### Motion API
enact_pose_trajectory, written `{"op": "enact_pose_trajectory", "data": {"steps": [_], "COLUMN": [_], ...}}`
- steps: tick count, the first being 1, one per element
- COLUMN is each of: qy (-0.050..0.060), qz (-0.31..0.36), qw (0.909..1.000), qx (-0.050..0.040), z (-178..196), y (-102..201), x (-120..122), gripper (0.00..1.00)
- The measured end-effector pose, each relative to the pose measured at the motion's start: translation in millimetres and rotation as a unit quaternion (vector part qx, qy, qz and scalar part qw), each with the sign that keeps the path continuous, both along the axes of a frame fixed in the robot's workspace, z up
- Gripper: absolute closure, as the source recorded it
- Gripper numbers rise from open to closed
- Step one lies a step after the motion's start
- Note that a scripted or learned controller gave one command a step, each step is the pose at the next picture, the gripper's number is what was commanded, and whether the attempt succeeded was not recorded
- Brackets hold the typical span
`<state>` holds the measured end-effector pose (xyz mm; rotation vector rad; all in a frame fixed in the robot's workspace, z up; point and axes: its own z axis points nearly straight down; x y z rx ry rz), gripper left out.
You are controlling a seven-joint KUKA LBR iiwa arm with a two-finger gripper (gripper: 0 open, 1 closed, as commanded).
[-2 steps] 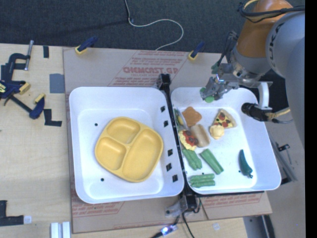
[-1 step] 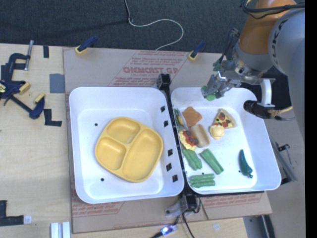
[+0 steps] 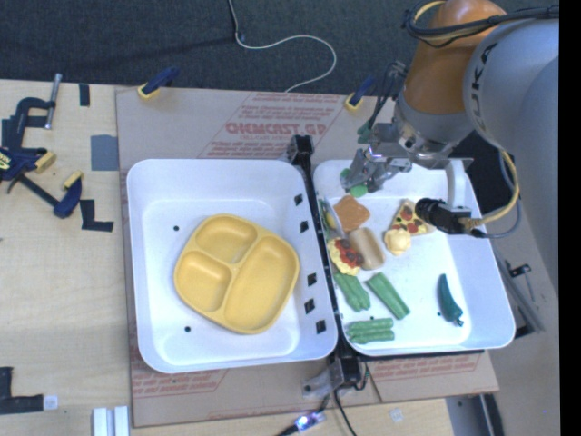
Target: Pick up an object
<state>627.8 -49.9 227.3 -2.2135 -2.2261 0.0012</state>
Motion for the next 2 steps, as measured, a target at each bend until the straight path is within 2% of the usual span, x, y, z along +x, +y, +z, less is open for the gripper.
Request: {"op": "enact_pose_trajectory", "data": {"steps": [1,2], "qy": [0.001,0.0], "qz": [0.0,-0.001], "qw": [1.0,1.0], "qx": [-0.0001,-0.0003], "z": [-9.6,-8.4], "y": [56.1,60.3], "x": [-19.5,-11.0], "gripper": [1.0,1.0]}}
